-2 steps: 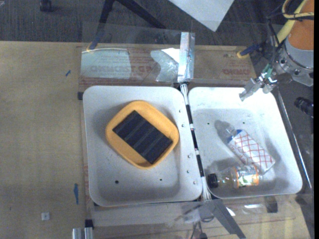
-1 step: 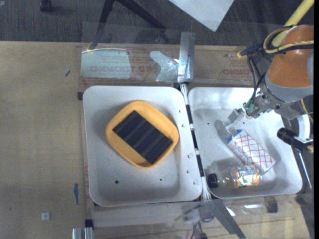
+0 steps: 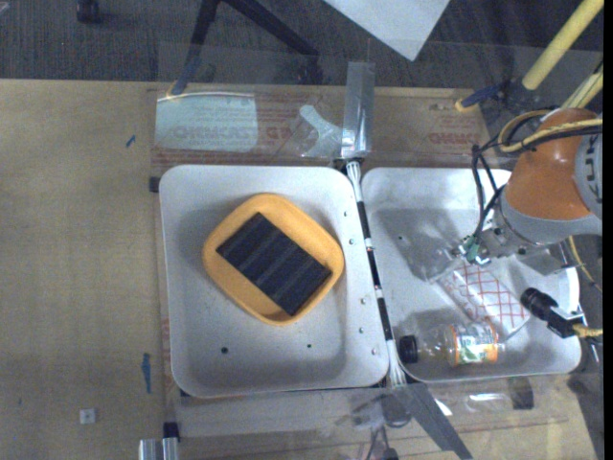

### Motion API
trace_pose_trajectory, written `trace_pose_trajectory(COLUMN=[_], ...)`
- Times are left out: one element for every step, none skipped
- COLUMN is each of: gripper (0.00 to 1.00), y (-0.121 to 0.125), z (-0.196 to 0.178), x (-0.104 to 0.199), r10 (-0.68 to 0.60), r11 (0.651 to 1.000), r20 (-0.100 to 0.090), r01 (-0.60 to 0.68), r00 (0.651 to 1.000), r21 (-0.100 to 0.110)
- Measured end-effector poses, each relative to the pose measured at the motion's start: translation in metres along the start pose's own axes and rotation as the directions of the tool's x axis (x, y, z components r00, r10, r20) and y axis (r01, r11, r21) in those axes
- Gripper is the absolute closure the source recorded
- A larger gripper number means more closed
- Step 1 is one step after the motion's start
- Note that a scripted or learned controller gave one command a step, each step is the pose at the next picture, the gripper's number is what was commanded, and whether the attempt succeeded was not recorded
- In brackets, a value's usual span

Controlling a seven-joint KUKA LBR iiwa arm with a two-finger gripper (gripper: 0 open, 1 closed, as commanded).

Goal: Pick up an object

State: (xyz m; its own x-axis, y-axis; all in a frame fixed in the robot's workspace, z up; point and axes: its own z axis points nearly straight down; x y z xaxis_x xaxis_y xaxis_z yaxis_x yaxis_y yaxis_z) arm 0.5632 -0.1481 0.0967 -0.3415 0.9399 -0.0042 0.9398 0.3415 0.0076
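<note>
Red-checked pouch (image 3: pixel 484 290) was seen lying flat in the right bin (image 3: pixel 421 195), just beside a clear bottle (image 3: pixel 452 346) laid on its side near the front wall, black cap to the left. The gripper (image 3: pixel 474 248) was held low over the same bin, close to the pouch's upper edge and next to some crumpled clear plastic (image 3: pixel 433 257). Whether its jaws were spread or pressed together could not be told. An orange tray (image 3: pixel 273 258) with a dark insert was placed in the left bin (image 3: pixel 187 324).
</note>
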Motion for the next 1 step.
trace_pose_trajectory(gripper=[1.00], y=[0.0007], z=[-0.0110], x=[-0.0014], r10=[0.002], r11=[1.000], r20=[0.003], r01=[-0.002], r00=[1.000], r21=[-0.004])
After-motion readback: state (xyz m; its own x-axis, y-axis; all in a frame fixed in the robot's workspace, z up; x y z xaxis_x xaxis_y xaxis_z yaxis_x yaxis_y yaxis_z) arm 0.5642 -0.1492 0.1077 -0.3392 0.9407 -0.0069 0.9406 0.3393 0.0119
